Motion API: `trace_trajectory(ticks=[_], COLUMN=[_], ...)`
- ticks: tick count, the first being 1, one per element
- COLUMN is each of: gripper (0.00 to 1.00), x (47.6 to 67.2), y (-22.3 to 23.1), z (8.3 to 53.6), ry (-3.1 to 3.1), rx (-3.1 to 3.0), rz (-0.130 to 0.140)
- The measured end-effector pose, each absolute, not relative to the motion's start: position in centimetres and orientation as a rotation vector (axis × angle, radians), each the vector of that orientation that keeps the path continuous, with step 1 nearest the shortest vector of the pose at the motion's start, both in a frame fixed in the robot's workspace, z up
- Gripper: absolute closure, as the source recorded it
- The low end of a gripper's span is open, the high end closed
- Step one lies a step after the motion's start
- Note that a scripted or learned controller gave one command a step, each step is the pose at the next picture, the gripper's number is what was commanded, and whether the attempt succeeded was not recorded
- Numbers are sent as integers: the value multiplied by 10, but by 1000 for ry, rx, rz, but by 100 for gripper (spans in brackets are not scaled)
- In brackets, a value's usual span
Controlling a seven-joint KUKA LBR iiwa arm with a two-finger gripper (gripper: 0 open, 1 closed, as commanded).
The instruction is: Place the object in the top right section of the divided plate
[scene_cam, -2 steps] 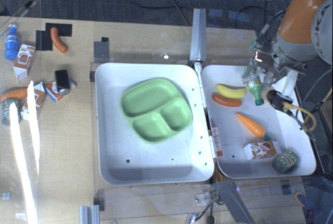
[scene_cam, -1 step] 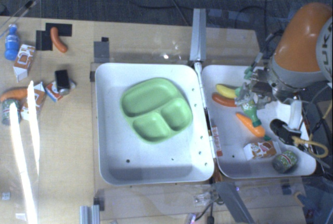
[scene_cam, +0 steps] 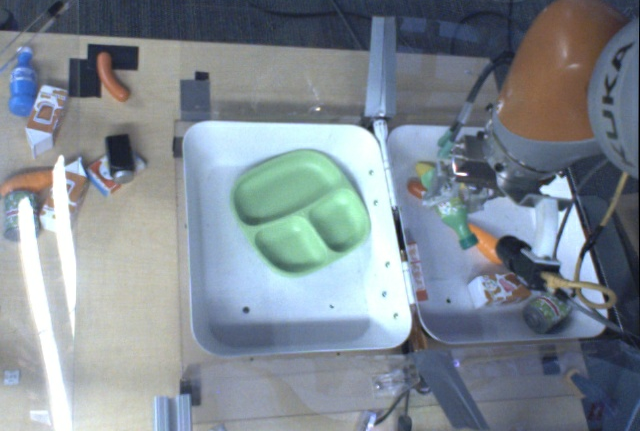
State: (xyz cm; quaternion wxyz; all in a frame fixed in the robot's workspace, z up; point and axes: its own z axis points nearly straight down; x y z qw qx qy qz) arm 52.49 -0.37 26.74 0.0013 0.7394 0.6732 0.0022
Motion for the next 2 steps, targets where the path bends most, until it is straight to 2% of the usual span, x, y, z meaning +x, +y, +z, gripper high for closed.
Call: trace_trajectory(ticks=[1, 2], gripper=[100, 100], x=[526, 538], y=[-3, 58], z=[278, 213], ry=[2113, 2246], rx=[2319, 2194], rz=[12, 4])
